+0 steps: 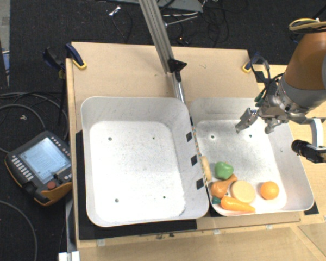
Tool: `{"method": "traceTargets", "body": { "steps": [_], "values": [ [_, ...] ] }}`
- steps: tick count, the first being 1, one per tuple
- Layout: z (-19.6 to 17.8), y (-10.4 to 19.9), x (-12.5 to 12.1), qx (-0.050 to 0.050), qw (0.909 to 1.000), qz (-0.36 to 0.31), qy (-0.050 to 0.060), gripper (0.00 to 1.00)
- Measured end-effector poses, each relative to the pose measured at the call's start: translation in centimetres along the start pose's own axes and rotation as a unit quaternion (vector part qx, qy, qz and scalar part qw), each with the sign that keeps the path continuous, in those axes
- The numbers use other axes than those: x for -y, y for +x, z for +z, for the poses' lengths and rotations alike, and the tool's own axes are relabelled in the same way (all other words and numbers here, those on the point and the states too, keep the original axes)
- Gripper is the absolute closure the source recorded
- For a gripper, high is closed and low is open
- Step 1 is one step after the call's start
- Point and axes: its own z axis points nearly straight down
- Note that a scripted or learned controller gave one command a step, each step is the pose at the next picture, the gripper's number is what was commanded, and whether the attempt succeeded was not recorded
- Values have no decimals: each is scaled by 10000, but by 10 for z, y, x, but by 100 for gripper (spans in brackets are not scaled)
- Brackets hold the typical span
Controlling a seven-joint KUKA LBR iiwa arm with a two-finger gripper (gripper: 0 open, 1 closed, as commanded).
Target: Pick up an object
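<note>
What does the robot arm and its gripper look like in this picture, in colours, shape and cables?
The arm is thick and rounded, with a broad orange band and a grey section beneath it. Pale yellowish cables loop over its top. At the wrist sits a compact metallic grey gripper with short angular silver-grey fingers. A white bracket with a black part hangs at its side.

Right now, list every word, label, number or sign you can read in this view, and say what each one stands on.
None can be read.
Teach pendant beside the left bin: its lit screen carries lines of text, too small and blurred to read.
Right bin, the toy food and the gripper: no lettering visible.
</note>
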Motion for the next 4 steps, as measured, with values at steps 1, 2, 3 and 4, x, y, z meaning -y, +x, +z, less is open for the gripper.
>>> {"method": "traceTargets", "body": {
  "steps": [1, 2, 3, 4],
  "values": [
    [64, -1, -2, -3, 10000, 7, 11, 0],
    [118, -1, -2, -2, 10000, 6, 0, 0],
    [104, -1, -3, 3, 10000, 9, -29, 100],
    [51, -11, -9, 11, 10000, 10, -48, 100]
  ]
}}
